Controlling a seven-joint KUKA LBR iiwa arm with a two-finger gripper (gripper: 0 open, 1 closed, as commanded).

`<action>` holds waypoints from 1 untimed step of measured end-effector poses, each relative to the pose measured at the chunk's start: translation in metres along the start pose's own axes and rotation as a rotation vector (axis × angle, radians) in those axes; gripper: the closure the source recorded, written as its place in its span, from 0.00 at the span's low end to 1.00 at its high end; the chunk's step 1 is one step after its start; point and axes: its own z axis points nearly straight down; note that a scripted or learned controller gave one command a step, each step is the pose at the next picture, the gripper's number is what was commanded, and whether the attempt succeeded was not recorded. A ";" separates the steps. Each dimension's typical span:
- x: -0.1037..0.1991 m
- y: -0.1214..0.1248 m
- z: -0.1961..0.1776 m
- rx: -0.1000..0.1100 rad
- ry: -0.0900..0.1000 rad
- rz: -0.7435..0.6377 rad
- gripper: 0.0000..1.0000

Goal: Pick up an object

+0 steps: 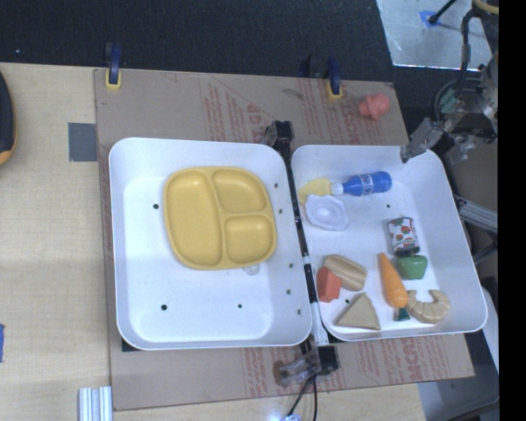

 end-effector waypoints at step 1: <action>-0.037 -0.041 0.117 0.011 0.003 0.004 0.00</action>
